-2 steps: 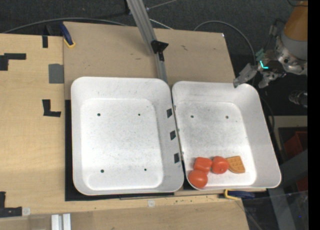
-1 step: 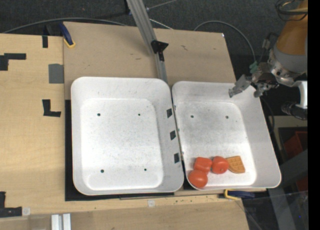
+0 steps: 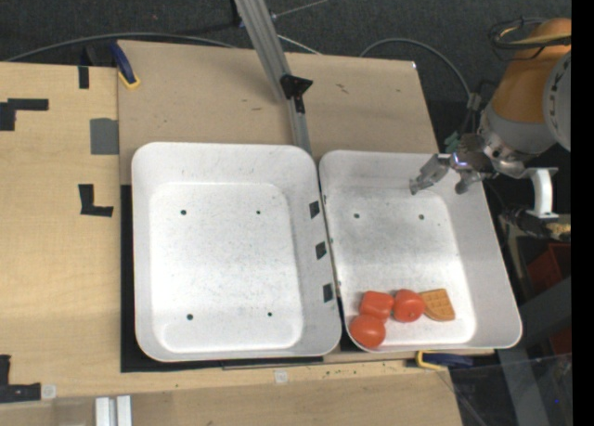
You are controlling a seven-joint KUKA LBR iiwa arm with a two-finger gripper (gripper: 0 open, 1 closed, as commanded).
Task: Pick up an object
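Gripper [image 3: 444, 175] hangs at the far right corner of the right bin [image 3: 483, 229], its two fingers spread apart with nothing between them, so the pick is not yet made. By my reading the task is at its very start: everything to lift is down at the near end of that bin, well apart from the fingers, and the approach, the descent and the closing are all left to do. Take the scene from the big pieces down. The bench [image 3: 213, 90] carries both white bins side by side, and the left bin [image 3: 158, 174] sits to the left, its wall touching the right bin's along the middle seam where small black clips show. A grey pole [image 3: 264, 34] slants across the far side of the bench, clear of any path the arm would take from the right. The right bin's floor between gripper and objects is bare, so there is open room to travel toward the near side. Now the tight part: three red pieces [image 3: 385, 313] cluster close together, touching or nearly so, with a tan waffle-like piece [image 3: 438, 304] just beside them on the right, and the whole group lies near the bin's near wall. That rim could crowd a finger coming down on the near side, I judge.
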